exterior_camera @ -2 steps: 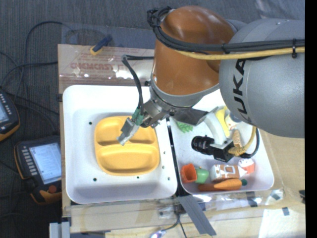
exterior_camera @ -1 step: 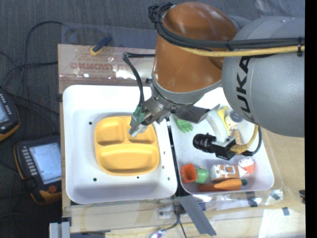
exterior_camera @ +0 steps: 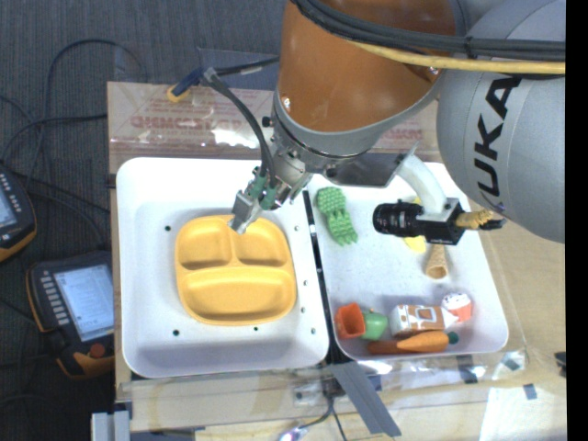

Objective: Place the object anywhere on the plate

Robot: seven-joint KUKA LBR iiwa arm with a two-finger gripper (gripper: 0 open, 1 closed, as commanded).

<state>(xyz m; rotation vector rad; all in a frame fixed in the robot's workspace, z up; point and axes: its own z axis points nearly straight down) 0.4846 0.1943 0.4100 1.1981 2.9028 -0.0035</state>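
A yellow divided plate lies in the left bin. My gripper hangs over the plate's upper right compartment, at its far rim. Its fingers are shut, pressed to a narrow tip, and nothing shows between them. No object lies on the plate. The arm's orange band and grey wrist hide the far edge of both bins.
The right bin holds a green toy near the divider, a cone and a small yellow piece. Along its near edge lie an orange cup, a carrot, a small carton and a red-and-white item.
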